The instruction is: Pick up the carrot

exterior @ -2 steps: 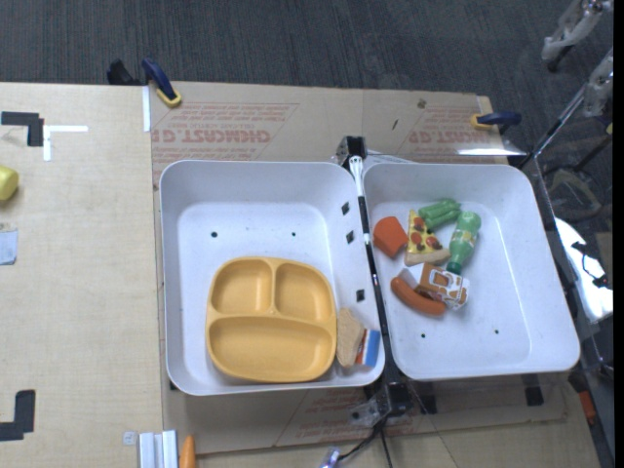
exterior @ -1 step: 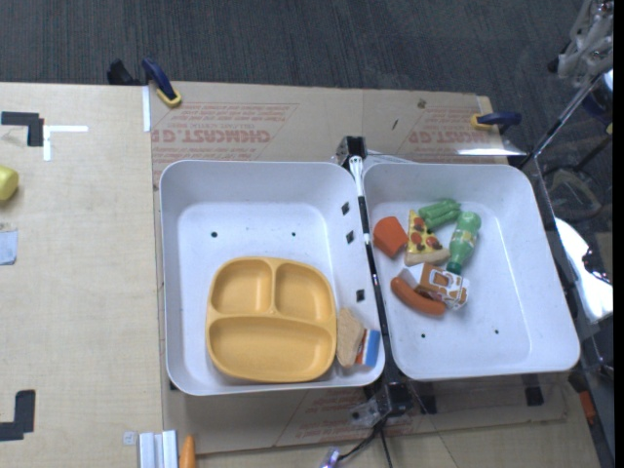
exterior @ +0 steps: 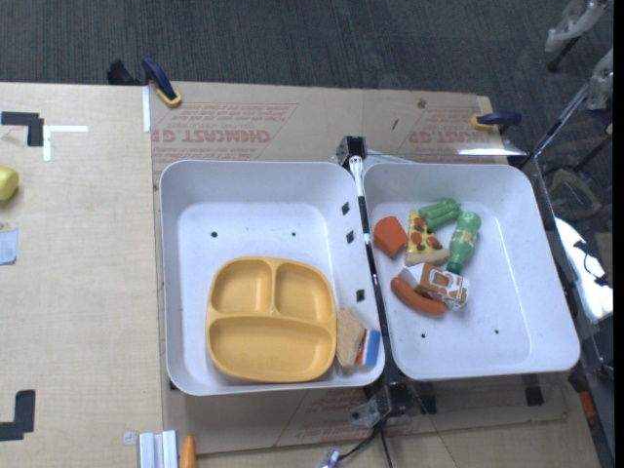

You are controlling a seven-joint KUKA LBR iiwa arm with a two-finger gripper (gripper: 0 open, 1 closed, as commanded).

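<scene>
The left bin (exterior: 185, 261) keeps a yellow divided plate (exterior: 271, 320) as a likely drop spot. The orange carrot (exterior: 390, 236), probably, lies among toy food in the right bin (exterior: 517, 291), unheld; end effector state: cannot tell.

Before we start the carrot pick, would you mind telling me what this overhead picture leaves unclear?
- Carrot: no item among the toy food in the right bin is clearly a carrot; the orange block is too small and blurred to tell.
- Sandwich-like item: wedged beside the yellow tray against the left bin wall, partly hidden.
- Orange object: cut off by the bottom edge.
- Yellow object: cut off by the left edge.
</scene>
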